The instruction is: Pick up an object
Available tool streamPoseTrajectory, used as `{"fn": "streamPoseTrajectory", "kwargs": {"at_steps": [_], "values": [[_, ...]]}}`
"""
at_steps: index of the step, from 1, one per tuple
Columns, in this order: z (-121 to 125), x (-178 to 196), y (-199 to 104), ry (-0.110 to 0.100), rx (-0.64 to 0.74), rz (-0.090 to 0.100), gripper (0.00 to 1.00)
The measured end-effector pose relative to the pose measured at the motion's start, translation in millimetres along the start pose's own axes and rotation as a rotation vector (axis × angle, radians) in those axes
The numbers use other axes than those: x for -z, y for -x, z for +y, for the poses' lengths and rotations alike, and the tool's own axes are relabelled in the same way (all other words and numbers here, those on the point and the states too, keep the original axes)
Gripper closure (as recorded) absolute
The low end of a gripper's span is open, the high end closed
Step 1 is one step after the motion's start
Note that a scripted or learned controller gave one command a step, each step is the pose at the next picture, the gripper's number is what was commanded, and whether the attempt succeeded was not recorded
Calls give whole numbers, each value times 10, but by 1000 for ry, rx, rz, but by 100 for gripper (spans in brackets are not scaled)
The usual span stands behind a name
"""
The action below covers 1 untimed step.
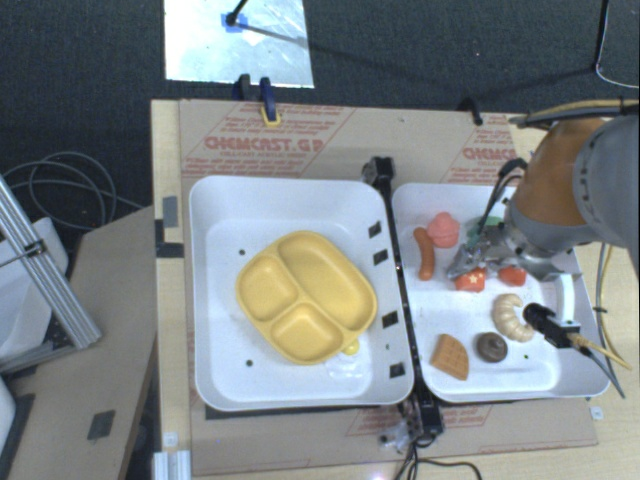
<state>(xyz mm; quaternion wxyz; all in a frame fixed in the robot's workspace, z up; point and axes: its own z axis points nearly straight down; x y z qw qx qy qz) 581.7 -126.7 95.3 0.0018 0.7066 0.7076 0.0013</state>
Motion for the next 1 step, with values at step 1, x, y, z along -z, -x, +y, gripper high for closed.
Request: {"fn": "streamPoseTrajectory", "kwargs": {"at_steps": [1], "values": [[-109, 947, -676, 3, 9, 3, 100]]}}
